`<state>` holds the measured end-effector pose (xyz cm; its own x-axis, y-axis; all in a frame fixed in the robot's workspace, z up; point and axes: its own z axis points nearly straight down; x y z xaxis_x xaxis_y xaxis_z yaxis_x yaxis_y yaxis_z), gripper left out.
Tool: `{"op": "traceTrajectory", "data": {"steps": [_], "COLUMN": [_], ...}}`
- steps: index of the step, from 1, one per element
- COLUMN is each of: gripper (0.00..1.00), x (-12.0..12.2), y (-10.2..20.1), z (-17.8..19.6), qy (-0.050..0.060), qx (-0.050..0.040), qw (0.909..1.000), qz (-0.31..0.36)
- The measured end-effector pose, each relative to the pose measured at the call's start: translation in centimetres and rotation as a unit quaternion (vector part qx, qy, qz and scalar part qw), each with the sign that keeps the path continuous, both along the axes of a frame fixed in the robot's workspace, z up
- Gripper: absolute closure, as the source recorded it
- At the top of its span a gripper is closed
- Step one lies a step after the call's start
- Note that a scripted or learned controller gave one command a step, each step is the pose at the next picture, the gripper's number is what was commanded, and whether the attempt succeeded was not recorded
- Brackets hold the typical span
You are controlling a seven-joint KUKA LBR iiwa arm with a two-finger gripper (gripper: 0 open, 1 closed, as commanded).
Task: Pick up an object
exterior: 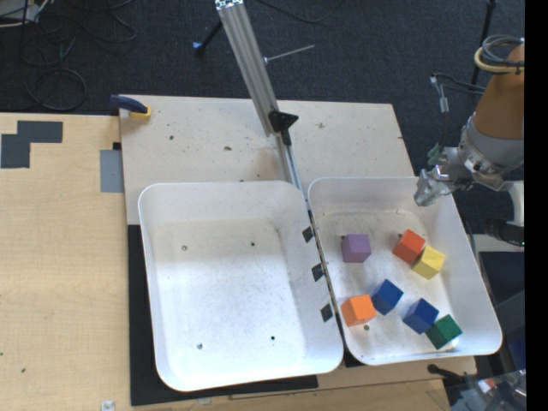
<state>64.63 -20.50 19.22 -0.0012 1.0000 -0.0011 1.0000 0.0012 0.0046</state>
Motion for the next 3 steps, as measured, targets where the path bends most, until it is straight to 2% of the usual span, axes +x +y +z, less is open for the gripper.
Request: {"op": "traceTrajectory", "data": {"steps": [1,2,3], "gripper": [1.00,1.00,1.00], "x": [0.1,-1.1,-1.8], "y": [-0.1,4.6,9.8], "z": [5.4,4.4,5.3], "qy": [0.000,0.004,0.004], "qx": [-0.0003,0.0017,0.0021], "qw": [1.0000,1.0000,1.0000], "qz": [0.000,0.001,0.002]}}
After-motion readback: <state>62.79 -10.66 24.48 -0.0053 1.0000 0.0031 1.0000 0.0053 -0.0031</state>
